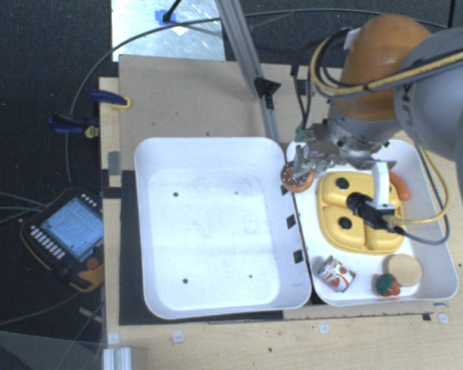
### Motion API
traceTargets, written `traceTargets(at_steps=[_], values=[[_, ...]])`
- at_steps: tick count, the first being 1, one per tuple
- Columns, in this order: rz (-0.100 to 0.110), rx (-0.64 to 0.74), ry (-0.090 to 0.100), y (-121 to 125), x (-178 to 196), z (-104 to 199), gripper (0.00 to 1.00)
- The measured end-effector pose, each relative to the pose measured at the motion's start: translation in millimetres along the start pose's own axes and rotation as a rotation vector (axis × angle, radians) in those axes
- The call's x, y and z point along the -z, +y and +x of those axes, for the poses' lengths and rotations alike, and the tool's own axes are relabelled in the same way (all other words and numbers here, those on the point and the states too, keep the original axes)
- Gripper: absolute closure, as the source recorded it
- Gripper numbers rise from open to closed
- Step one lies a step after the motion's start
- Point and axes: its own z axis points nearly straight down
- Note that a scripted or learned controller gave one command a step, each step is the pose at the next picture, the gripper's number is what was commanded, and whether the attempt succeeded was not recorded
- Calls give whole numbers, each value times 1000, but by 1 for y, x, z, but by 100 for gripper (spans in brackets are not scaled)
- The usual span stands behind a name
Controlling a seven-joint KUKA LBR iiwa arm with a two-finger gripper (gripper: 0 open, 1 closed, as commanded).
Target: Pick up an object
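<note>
The orange-banded wrist (374, 60) loomed nearest; below it the jaws (301, 160) hung directly over a small brown disc (297, 179) at the right bin's (440, 272) left rim, their state untellable.

Two bins side by side. Right bin (436, 272): moulded tray (355, 210) centre; can (336, 274), ball (386, 285), disc (405, 267) along front. Left bin (216, 230) alongside.

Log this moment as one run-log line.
arm: over right bin | gripper: at bin's left rim, on brown round item | grasp: unclear | yellow tray, can: in right bin
</note>
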Motion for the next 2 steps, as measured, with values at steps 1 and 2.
traceTargets(at_steps=[1,2], values=[[1,0,0,-19,-16,43,100],[1,1,1,-44,-17,81,100]])
